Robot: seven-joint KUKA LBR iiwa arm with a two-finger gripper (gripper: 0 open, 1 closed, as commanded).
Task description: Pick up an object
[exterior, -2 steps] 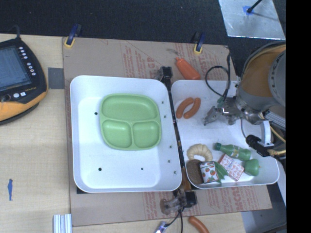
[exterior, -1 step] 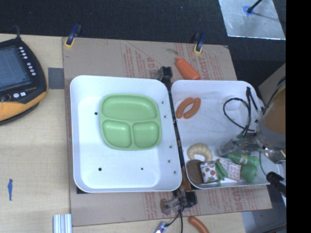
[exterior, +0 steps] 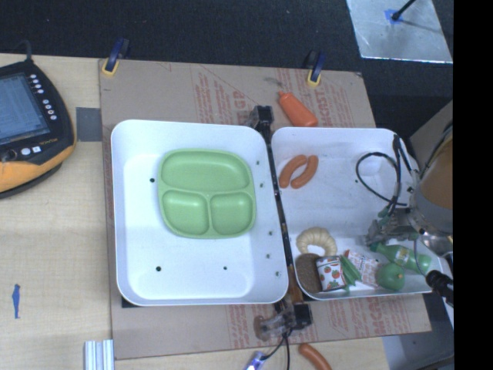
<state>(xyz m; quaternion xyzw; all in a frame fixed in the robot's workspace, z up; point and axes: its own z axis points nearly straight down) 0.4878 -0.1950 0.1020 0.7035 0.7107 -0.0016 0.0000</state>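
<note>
My gripper (exterior: 387, 234) is low in the right bin (exterior: 331, 141), at its lower right, with the grey arm and black cables above it. It hovers right over a green bottle-like toy (exterior: 407, 257) and a round green piece (exterior: 390, 277). Left of those lie a small carton with red strawberries printed on it (exterior: 330, 273), a brown round cookie (exterior: 306, 268) and a pale bagel-shaped roll (exterior: 316, 241). A pair of orange-brown sausages (exterior: 298, 170) rests near the bin's upper left. Whether anything sits in the gripper is hidden.
The left bin (exterior: 135, 230) holds a green divided plate (exterior: 206, 193). An orange carrot toy (exterior: 296, 109) lies on the cardboard behind the bins and another orange piece (exterior: 316, 355) lies in front. A teach pendant (exterior: 27, 126) sits at far left.
</note>
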